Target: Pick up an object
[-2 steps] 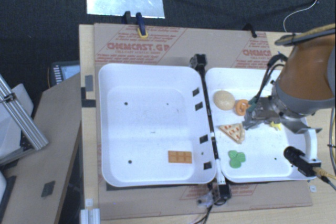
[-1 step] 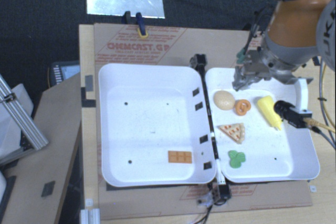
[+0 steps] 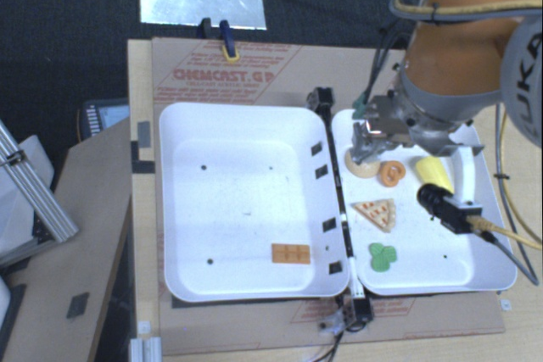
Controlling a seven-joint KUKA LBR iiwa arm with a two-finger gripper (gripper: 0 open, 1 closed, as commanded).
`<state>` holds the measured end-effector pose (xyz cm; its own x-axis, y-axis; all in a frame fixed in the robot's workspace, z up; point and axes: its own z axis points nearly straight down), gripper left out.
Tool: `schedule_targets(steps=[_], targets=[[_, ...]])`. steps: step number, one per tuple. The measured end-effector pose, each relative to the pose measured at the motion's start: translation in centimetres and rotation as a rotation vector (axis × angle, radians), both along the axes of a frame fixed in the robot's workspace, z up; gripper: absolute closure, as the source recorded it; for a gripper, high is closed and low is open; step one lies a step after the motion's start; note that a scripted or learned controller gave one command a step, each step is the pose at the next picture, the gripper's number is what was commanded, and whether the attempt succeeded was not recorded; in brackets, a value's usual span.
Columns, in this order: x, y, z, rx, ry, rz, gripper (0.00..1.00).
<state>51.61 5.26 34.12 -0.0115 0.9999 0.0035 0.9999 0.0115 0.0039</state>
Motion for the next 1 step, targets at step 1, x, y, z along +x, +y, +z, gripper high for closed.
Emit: schedule_targets(steps=[1], targets=[[1.9,6.08,1.19,-0.001,-0.001,-0.002,1.0]])
